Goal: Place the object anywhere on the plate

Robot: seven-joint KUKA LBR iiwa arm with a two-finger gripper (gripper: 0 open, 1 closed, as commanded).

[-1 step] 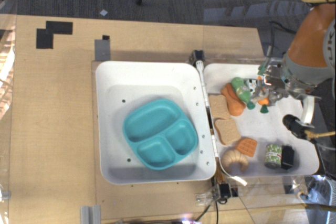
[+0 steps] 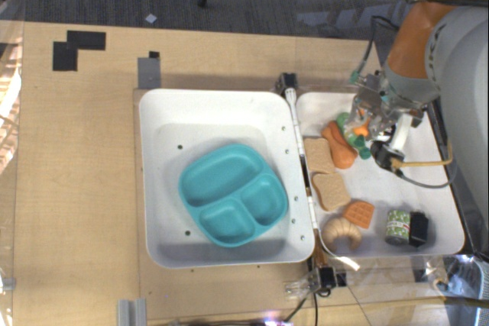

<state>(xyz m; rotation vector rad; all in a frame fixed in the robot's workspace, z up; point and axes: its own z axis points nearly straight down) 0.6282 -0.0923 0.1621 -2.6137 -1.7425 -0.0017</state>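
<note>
In the camera view, the gripper (image 2: 367,126) is lowered over the orange carrot (image 2: 338,144) in the right bin (image 2: 435,195), well apart from the teal plate (image 2: 233,195) in the left bin (image 2: 164,164). Whether the carrot is pinched cannot be told. A slip is risked, since bread slices (image 2: 325,175) crowd it. The wrist hides the carrot's green top.

No legible text or labels anywhere
</note>
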